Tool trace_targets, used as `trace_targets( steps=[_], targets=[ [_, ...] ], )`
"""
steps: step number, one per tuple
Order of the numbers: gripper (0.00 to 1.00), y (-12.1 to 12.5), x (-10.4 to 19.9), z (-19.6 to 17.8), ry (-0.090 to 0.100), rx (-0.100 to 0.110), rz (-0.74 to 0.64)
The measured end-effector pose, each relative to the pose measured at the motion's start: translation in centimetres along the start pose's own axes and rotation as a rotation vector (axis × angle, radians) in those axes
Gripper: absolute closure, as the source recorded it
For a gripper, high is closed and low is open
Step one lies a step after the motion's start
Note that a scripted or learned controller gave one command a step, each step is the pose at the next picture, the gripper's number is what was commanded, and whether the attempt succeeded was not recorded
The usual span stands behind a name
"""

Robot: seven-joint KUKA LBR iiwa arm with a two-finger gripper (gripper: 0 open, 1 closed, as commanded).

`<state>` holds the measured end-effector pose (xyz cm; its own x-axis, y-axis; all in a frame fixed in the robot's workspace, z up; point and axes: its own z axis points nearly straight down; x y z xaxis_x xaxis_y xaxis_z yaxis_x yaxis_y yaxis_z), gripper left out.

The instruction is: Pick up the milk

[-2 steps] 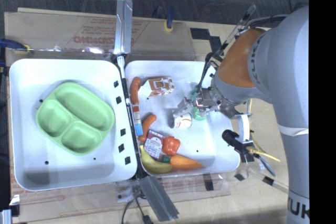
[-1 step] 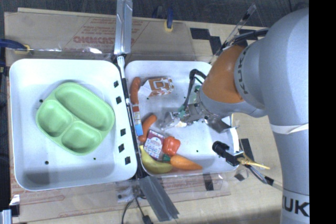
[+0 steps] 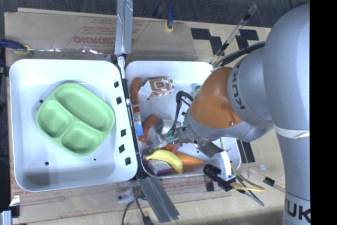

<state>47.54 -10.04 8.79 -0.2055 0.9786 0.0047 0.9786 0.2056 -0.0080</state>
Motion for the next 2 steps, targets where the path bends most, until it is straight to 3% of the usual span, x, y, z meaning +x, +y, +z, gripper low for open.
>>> trace_targets(
  steps=[1,2],
  targets=[
    [0.00,1.0,3.8,-10.0,-0.002,-0.001,0.012],
    [0.00,1.7,7.9,-10.0,-0.003,-0.002,0.162]
  ],
)
